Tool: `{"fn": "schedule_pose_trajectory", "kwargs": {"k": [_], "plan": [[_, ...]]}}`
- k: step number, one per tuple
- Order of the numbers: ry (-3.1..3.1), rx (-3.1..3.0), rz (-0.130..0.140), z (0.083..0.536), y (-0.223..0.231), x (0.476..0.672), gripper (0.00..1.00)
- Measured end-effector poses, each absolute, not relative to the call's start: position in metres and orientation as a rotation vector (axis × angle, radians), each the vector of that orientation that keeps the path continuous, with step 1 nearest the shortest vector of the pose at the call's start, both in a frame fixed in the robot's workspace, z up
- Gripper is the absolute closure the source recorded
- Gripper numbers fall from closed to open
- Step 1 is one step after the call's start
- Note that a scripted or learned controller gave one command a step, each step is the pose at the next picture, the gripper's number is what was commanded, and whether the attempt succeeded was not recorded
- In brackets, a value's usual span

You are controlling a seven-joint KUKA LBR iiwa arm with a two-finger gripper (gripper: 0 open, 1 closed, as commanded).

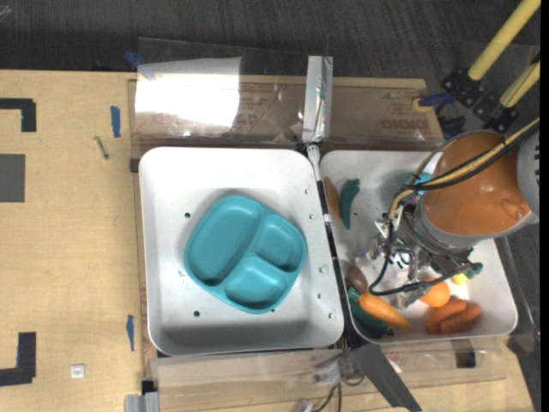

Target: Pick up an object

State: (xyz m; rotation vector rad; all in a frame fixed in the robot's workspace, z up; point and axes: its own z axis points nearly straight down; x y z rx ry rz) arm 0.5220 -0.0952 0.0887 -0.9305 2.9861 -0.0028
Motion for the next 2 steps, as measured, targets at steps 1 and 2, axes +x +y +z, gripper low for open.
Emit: {"fn": "schedule_pose_trajectory", "kwargs": {"k": [1, 2], "plan": [[2.968, -0.976, -0.008, 0.0891, -0.0952, 0.4996, 0.0], [2.918, -1.11, -0.014, 0.0894, -0.0935, 0.4929, 0.0]]}}
